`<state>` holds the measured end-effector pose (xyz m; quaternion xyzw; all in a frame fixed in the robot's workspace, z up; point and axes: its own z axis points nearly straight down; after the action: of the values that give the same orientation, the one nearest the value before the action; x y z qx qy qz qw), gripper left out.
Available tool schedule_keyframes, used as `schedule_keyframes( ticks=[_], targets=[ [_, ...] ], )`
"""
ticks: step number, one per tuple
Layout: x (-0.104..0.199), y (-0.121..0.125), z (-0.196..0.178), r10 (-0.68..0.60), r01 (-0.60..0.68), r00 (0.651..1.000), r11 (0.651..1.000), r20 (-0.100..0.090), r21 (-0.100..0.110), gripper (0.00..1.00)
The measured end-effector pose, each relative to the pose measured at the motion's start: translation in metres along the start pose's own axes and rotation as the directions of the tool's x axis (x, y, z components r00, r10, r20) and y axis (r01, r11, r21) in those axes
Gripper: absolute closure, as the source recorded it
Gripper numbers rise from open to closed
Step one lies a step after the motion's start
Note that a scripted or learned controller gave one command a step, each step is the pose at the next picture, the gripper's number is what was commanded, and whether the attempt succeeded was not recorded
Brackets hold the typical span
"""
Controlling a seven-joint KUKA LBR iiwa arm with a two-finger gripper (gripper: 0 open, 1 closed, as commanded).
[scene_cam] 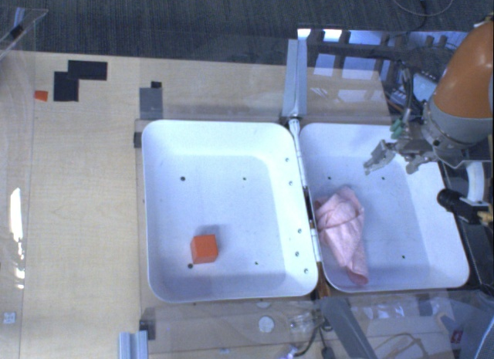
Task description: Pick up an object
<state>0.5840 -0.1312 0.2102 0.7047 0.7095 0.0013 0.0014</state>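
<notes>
A small orange cube (204,248) lies in the left bin (166,149), toward its front left. A crumpled pink cloth (343,231) lies in the right bin (432,272), against its left wall. My gripper (397,157) hangs over the back of the right bin, above and to the right of the cloth. Its two grey fingers are spread apart with nothing between them. The orange band of the arm (467,72) rises behind it at the right edge.
A metal divider (305,195) separates the two bins. Black blocks (77,78) and a small orange marker (41,96) sit on the wooden bench at the far left. Cables and brackets crowd the back right behind the arm.
</notes>
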Motion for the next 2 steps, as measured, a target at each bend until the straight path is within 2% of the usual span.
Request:
schedule_keyframes(
  ticks=[1, 2],
  targets=[
    [0.019, -0.023, 0.113, 0.045, -0.045, 0.999, 0.999, 0.000, -0.003, 0.00],
    [0.020, -0.020, 0.101, 0.044, -0.044, 0.999, 0.999, -0.001, -0.010, 1.00]
  ],
)
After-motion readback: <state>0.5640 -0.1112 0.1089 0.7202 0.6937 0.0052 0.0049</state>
